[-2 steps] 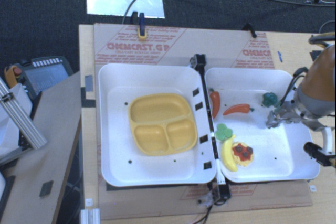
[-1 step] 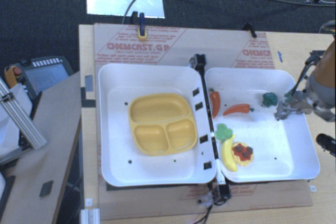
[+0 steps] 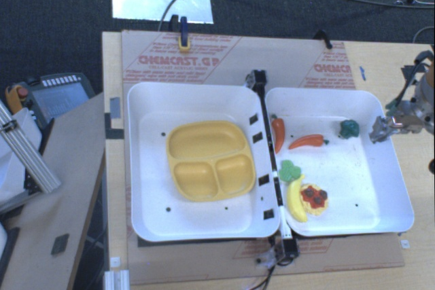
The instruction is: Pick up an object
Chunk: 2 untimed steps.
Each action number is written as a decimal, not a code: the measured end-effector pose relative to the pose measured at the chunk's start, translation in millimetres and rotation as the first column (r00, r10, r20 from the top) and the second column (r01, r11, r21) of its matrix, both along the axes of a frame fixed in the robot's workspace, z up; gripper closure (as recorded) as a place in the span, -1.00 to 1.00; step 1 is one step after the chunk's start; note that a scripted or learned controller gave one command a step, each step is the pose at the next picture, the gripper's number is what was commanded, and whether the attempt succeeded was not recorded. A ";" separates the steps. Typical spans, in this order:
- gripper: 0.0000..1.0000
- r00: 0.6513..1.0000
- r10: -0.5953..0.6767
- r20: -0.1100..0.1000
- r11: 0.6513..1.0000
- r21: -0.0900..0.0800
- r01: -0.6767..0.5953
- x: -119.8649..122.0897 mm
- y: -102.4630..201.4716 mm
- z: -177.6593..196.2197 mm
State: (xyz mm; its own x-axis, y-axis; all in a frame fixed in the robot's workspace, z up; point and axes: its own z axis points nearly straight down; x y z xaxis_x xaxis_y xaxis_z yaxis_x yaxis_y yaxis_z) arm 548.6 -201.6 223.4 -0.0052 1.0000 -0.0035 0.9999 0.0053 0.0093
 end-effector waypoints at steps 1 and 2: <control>1.00 1.000 0.001 -0.001 1.000 0.000 -0.001 11.6 -3.1 52.3; 1.00 1.000 0.003 -0.008 1.000 0.004 -0.003 -1.2 39.0 45.9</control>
State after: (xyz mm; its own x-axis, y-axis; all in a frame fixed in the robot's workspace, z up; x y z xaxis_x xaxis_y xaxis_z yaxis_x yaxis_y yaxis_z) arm 547.4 -162.6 269.3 -0.0081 1.0000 0.0010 1.0000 0.0081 0.0012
